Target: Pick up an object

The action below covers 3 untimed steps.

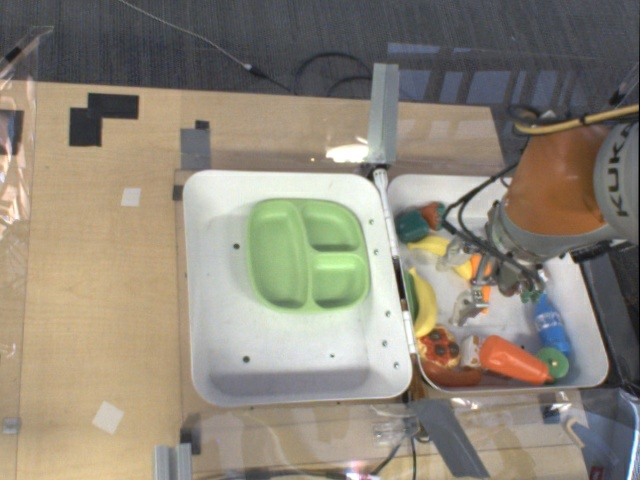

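Here we log: gripper (478,290) over right bin (590,313), fingers' spread untellable; arm hides toys; banana (424,304) beside carrot (513,361).

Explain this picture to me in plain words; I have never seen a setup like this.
One camera looks down at a slant on a wooden bench. The grey and orange machine at the right is a robot arm; its gripper hangs low over the right bin. That bin holds toy food: a banana, a carrot, a blue bottle and smaller pieces. The left bin holds a green divided plate. I cannot tell whether anything is held.
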### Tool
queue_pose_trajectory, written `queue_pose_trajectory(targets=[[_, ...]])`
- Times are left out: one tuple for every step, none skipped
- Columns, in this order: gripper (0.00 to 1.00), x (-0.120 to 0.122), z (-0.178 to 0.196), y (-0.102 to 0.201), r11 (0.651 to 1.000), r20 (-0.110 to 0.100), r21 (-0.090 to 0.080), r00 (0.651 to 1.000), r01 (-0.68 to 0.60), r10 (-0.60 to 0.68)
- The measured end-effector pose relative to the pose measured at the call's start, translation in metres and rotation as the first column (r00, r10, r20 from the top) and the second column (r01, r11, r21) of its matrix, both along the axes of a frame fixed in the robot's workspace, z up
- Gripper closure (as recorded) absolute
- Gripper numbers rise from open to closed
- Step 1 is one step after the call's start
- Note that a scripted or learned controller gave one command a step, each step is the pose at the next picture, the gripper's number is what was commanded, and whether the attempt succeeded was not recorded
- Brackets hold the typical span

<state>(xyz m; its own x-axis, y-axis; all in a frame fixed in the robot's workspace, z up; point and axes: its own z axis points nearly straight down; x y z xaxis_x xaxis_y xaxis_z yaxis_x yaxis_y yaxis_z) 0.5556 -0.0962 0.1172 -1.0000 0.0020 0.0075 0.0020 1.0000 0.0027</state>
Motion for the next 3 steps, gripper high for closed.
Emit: queue_pose_trajectory(targets=[[0.00, 0.009, -0.027, -0.006, 1.000, 0.022, -0.004, 1.000, 0.022, -0.022], [0.00, -0.013, -0.027, -0.023, 1.000, 0.023, -0.004, 0.999, 0.025, -0.025], [0.00, 0.021, -0.028, -0.007, 0.995, 0.022, -0.002, 0.994, 0.104, -0.104]])
